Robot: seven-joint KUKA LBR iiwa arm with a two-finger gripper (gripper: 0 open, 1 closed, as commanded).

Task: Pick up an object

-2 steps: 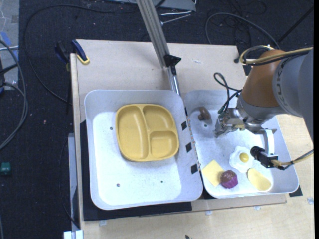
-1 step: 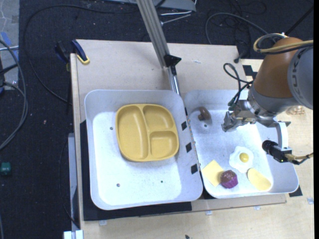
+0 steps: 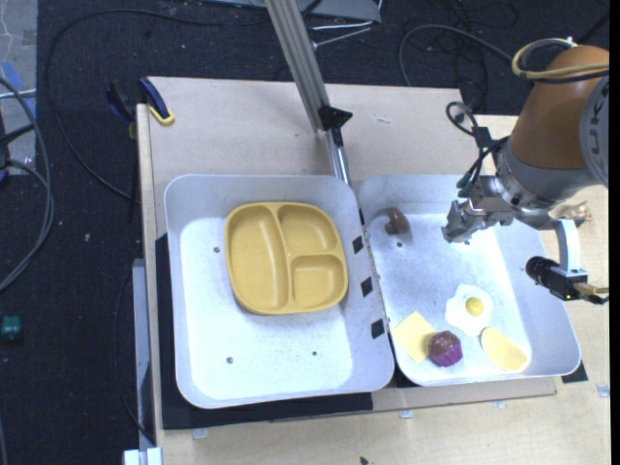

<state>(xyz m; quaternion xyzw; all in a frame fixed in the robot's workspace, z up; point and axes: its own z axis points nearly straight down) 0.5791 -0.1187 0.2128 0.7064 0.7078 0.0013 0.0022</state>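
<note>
Two white bins are sitting side by side on the bench. The left bin (image 3: 194, 356) is holding a yellow divided plate (image 3: 287, 257) in its upper middle, with bare floor lying below it and down its left side. The right bin (image 3: 552, 342) is carrying its things along two edges: a small brown piece (image 3: 395, 222) is lying near the upper left corner, while a yellow slice (image 3: 414, 335), a purple lump (image 3: 445, 348), a toy fried egg (image 3: 471, 308) and a pale yellow piece (image 3: 504, 349) are clustering along the lower edge. The purple lump is touching the yellow slice. The middle of the right bin is staying open floor.

The arm (image 3: 557, 124) is reaching in from the right, bending down over the right bin's upper part. The gripper (image 3: 463, 223) is hanging above bare floor, well apart from the egg and to the right of the brown piece. Whether its jaws are apart or together cannot be told; nothing is showing between them.
</note>
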